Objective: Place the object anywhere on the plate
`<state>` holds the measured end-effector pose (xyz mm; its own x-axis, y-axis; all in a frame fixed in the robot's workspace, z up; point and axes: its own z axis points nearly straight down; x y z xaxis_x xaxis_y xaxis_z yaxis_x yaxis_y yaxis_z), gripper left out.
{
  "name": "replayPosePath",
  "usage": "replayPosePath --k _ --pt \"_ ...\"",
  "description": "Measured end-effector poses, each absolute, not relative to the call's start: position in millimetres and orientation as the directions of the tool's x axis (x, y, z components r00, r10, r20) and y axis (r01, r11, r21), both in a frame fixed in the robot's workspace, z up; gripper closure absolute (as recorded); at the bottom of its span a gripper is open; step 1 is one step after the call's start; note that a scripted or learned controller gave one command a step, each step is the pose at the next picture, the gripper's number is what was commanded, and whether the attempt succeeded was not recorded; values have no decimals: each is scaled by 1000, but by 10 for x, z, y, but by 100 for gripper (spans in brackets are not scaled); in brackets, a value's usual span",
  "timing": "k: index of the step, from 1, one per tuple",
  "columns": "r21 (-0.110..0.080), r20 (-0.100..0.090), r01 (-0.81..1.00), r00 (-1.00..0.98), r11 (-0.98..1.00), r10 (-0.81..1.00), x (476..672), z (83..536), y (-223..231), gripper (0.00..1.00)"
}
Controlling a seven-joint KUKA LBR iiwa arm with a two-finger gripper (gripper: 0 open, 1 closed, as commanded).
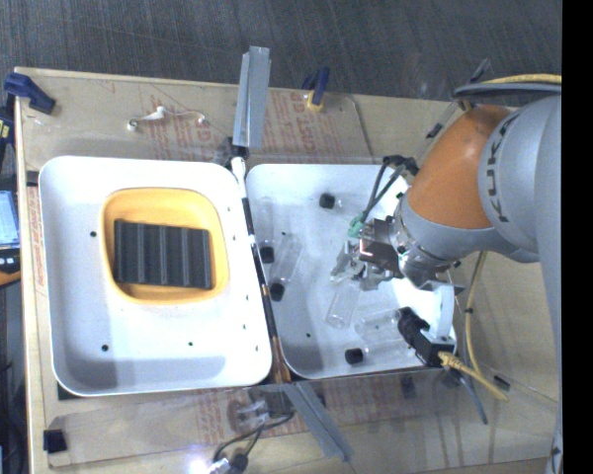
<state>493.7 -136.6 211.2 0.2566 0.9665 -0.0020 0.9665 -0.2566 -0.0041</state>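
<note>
- A clear, glassy object point(342, 307) lay on the floor of the right bin point(306, 349), just below and left of the tool; its outline was faint against the white.
- Another clear piece point(379, 320) lay close beside it, toward the bin's lower right.
- The tool point(368, 255) hung over the middle of the right bin, at the end of the grey arm point(519, 181) with its orange band; whether it was spread or pressed together could not be told, and no object showed clearly between its tips.
- The plate point(163, 203), yellow-rimmed with a dark ribbed centre, sat in the left bin point(143, 368), well apart from the clear object.
- Small black studs point(327, 201) dotted the right bin's floor.
- Both bins rested side by side on a pale wooden worktop point(128, 97), with a grey metal bar point(250, 97) above the seam between them.
- Blue clamps point(28, 91) gripped the worktop's far edge.
- Dark grey carpet point(277, 13) lay beyond the worktop.
</note>
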Motion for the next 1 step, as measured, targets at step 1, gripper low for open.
replayPosePath --k 1 --pt "-3 1 996 86 -86 996 5600 2492 -967 100"
